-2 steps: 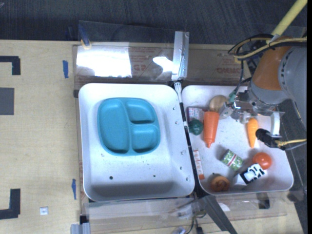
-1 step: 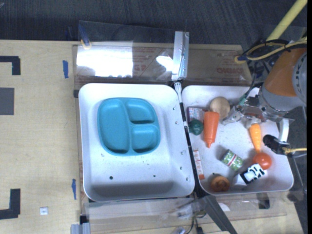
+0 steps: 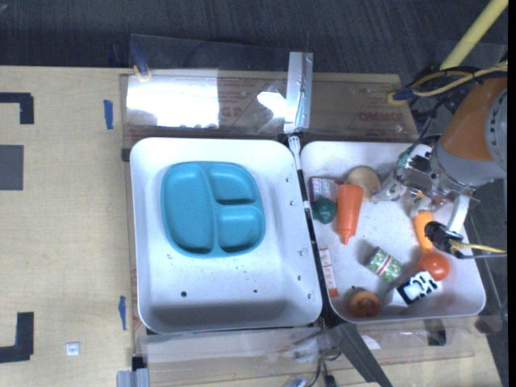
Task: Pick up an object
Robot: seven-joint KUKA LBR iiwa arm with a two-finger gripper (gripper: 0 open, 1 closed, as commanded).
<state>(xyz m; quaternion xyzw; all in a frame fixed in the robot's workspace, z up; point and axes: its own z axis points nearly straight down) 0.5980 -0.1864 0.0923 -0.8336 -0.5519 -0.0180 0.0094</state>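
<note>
Where arm enters right bin, hand hovers beside beige ball.

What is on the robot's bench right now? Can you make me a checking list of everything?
Surface: a pale wooden bench bearing two white bins side by side.
Job's things: the right bin holds an orange carrot, a tan ball, a dark green ball, a green can, a red ball, a black-and-white toy and a brown round thing.
Clutter: the left bin holds a blue divided tray.
Grippers: the gripper is over the right bin's far right part.
Cables: yellow cables behind the arm.
Surroundings: blue tape marks on the bench.
</note>
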